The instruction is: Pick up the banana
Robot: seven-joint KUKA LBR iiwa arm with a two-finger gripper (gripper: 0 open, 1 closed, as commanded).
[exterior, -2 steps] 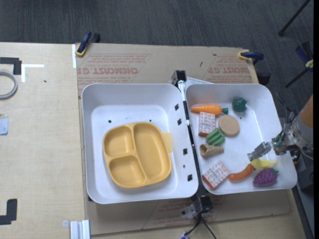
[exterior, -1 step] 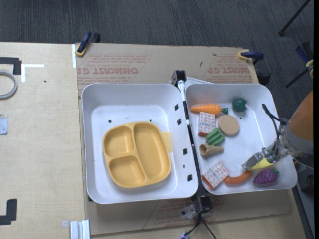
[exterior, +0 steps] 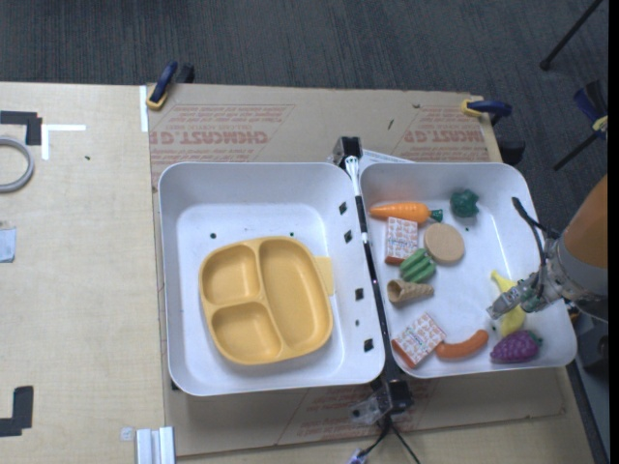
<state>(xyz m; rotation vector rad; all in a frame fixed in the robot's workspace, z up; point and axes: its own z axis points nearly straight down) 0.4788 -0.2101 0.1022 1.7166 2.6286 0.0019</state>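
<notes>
The claw [exterior: 515,301] is down at the right side of the right bin [exterior: 484,176], right on top of the banana [exterior: 506,303]. The yellow fruit shows both above and below the metal tips, so the claw sits against it, but I cannot tell how wide it stands or whether it truly grips. The banana lies near the bin's right wall, just above the purple grapes [exterior: 515,347] and right of the sausage [exterior: 462,345]. The left bin [exterior: 184,259] holds a yellow divided plate [exterior: 265,300].
</notes>
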